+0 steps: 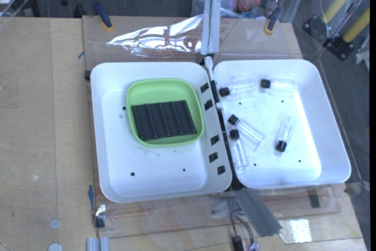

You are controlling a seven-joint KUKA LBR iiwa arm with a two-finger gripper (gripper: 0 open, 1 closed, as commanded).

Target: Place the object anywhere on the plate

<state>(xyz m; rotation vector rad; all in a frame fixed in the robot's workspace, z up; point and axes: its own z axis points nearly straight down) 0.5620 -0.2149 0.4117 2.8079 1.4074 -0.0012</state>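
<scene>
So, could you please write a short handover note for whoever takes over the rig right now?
Left bin: green plate with a dark ribbed block lying on it.
Right bin: five clear vials with black caps, loose, e.g. and.
Done: no vial is on the plate.
Left: pick one vial and set it anywhere on the plate.

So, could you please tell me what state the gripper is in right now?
Gripper: cannot be told from this picture.
The dark ridged block lies on the green plate, with nothing gripping it.

1 fixed overhead camera, slanted over both bins [106, 144]
</scene>
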